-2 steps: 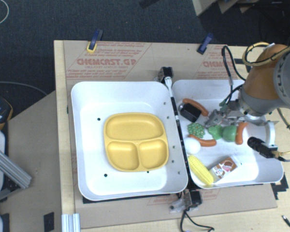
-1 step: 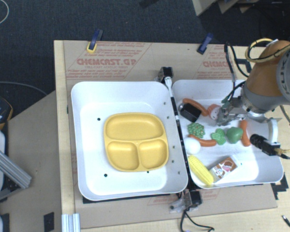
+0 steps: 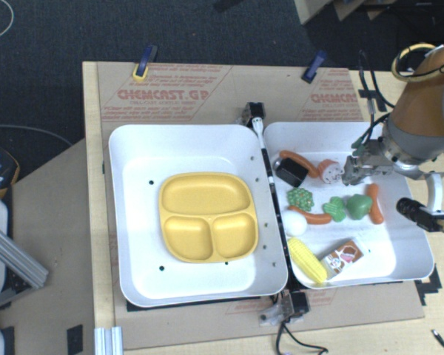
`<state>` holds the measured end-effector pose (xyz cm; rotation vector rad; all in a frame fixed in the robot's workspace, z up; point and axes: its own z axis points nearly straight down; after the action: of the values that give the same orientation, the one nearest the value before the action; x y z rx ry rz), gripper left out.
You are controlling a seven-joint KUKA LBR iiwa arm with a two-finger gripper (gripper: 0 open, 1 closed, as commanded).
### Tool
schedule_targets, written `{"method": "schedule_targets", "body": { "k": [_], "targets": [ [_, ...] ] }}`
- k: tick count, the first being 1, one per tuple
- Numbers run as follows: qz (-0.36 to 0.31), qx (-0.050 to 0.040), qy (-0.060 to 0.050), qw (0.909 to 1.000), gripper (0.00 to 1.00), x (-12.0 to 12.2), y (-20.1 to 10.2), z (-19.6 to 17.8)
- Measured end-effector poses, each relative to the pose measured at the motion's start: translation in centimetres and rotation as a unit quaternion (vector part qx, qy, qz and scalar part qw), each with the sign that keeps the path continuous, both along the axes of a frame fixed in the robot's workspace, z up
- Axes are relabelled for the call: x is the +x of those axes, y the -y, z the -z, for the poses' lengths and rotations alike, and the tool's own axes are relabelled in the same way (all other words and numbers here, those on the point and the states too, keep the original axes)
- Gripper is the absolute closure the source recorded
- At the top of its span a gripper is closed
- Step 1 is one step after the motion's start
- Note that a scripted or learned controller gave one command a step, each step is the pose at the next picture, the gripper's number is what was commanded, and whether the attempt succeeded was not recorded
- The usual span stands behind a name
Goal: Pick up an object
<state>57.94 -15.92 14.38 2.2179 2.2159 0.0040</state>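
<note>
1. On the table, a sheet of brown cardboard printed with red lettering lies under two shallow white bins with smooth, glossy walls and rounded corners.
2. The left bin carries a yellow plastic tray, rounded and split into three compartments.
3. The right bin carries a scatter of toy food: a knobbly yellow corn cob at the near edge, a small printed packet just beside it, a smooth white egg, a bumpy green piece, a green pepper, orange carrot-like sticks, a black block and a curved orange sausage.
4. The grey arm reaches in from the right, and its hand hangs low over the far side of the right bin, just above the green pepper and next to a small round pinkish piece.
5. Whether the hand is open or closed I cannot tell.
</note>
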Motion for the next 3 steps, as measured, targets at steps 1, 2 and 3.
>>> {"method": "schedule_targets", "body": {
  "k": [1, 2, 3],
  "targets": [
    [-0.001, -0.0001, 0.001, 1.0000, 1.00, 0.0, -0.5, -6.3],
    [-0.001, 0.0003, 0.000, 1.0000, 1.00, 0.1, -0.5, -8.3],
    [-0.003, 0.0032, -0.004, 1.0000, 1.00, -1.8, -6.1, -9.1]
  ]
}}
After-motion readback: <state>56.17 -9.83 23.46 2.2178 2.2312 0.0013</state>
